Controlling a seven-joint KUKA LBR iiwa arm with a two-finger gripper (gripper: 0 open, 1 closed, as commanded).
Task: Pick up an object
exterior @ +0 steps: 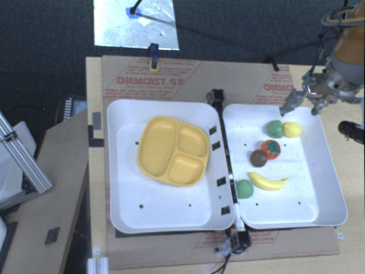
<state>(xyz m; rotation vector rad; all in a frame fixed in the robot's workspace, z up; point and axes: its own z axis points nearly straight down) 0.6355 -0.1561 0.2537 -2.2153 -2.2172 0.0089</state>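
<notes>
In the right bin (319, 170) lie several toy foods: a green ball (275, 128), a yellow lemon (292, 129), a red and teal tomato-like piece (271, 148), a brown ball (258, 158), a banana (268, 181) and a second green piece (244, 189) at the bin's left wall. My gripper (302, 104) hangs above the bin's far edge, just beyond the green ball and the lemon. Its two fingers are spread apart, open, with nothing between them.
The left bin (122, 210) holds a yellow three-compartment plate (173, 150). A black clip strip (223, 153) runs between the bins. Cardboard (188, 76) lies under both bins, with a shiny sheet (136, 16) on the floor behind.
</notes>
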